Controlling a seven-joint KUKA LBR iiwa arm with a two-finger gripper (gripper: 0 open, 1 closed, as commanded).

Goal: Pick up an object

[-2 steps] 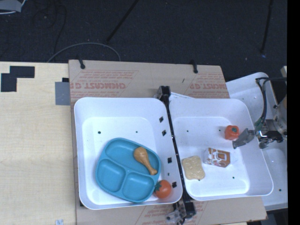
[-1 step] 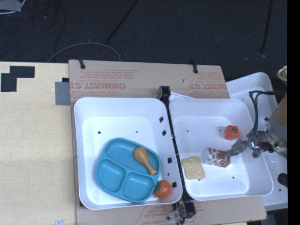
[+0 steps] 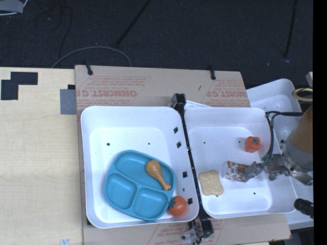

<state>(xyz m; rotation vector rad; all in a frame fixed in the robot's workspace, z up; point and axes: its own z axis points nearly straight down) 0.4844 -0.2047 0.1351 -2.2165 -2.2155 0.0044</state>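
Camera view: gripper (image 3: pixel 251 171) is lowered into the right bin (image 3: pixel 230 124) from the right, reaching a small printed packet (image 3: pixel 235 169); finger state cannot be told. Beige slice (image 3: pixel 210 182) lies beside it.

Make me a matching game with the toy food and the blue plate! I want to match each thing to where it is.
Things:
1. chicken leg
2. blue tray
3. beige bread slice
4. small orange fruit

Places:
A. right bin, near the middle divider
B. left bin, on its floor
C. on the tray
D. right bin, near the right wall

Pairs: 1-C, 2-B, 3-A, 4-D
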